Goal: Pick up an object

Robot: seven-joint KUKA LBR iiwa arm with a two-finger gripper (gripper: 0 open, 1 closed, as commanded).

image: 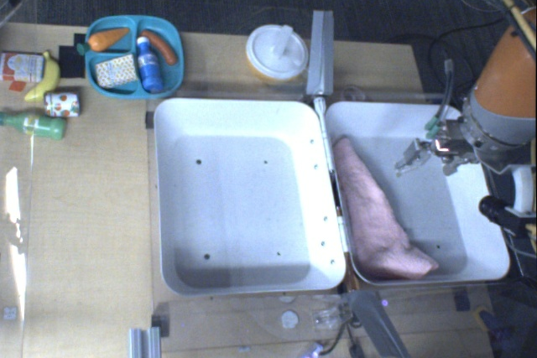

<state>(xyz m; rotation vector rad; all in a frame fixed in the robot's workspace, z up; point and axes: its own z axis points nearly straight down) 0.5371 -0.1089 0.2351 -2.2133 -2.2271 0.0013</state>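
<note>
Camera view: right bin holds a pink cloth — gripper fingers spread, gripping nothing.

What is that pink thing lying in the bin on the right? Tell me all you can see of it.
The pink cloth looks like soft, fuzzy fabric, perhaps a sock or small towel. It lies flat and limp on the floor of the right bin, along its left wall, running from near the top down to a wider bent end at the bottom. The gripper is to its right, apart from it.

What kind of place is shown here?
Probably a robot test bench in a lab: two white bins side by side, a gripper over a pink cloth, toy food in a blue tray.
</note>
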